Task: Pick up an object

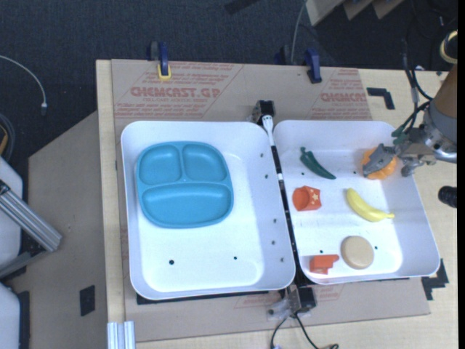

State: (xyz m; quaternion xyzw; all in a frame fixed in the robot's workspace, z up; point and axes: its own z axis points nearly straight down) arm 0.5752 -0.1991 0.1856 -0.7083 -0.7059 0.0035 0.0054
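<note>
From my remote seat I've got the gripper [383, 163] hanging over the right bin [414, 217], near its far right corner; its fingers sit on either side of an orange object [383, 167], maybe a toy carrot or pepper, and I honestly can't tell whether they're pinching it or just straddling it. That orange piece rests close to the bin's right wall, just right of the green chili pepper [316, 163]; below them sit a red toy pepper [307, 198] and a banana [368, 206]; nearer the front edge, a tan round bun-like thing [357, 252] beside a small orange-red block [323, 262]. The left bin [254, 195] holds a blue divided plate [185, 184].
</note>
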